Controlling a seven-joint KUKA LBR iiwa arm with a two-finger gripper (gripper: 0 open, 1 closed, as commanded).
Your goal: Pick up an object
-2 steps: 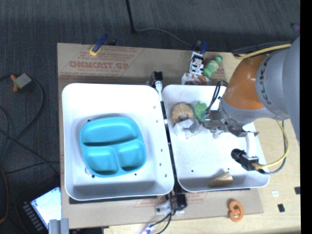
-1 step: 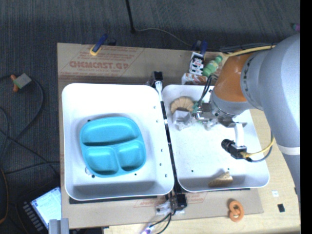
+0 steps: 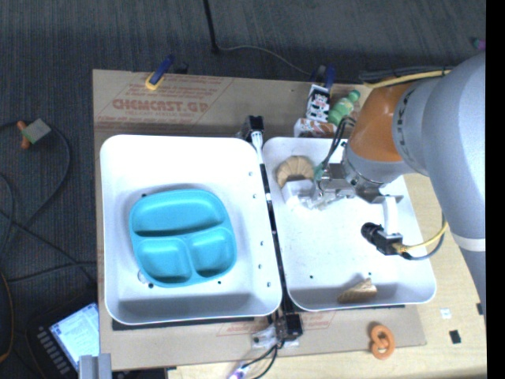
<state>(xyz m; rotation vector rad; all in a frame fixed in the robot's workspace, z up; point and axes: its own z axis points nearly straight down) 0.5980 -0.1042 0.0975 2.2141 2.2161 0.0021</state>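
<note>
Status: pick not complete. My gripper point(image 3: 322, 197) is low inside the right bin point(image 3: 347, 279), in its upper-left quarter, just beside the tan rounded object point(image 3: 293, 168) that lies near that bin's top-left corner. That object rests on the bin floor and is not lifted.

Jaw state: I cannot tell whether I am released or clenched. The wrist and its orange band point(image 3: 379, 129) cover most of the mechanism from above, and the pale metal at the tip blends with the white floor. Nothing can be confirmed between my jaws, so no grasp is claimed.

Other candidates: a small brown piece point(image 3: 359, 290) lies by the right bin's near edge, well apart from me. A blue divided tray point(image 3: 183, 235) sits in the left bin point(image 3: 118, 164).

Remaining, in my judgement: secure one object, then raise it clear of the bin
</note>
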